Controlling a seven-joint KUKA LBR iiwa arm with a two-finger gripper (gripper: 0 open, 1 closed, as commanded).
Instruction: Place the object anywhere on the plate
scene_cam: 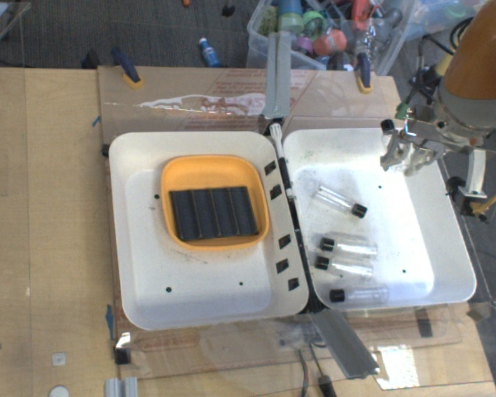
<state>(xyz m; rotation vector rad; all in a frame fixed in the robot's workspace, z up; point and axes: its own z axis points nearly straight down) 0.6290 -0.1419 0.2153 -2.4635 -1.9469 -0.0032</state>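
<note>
Camera view — orange plate (215, 169) holding black ridged block (213, 213), clear tubes (345, 255) in right bin (446, 246).

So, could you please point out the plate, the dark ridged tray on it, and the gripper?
plate (174, 174): camera view, bare orange rim, upper left.
tray (214, 213): camera view, middle of its ridged top.
gripper (403, 162): camera view, between its fingertips.

Bright even light, soft shadows, slightly grainy
</note>
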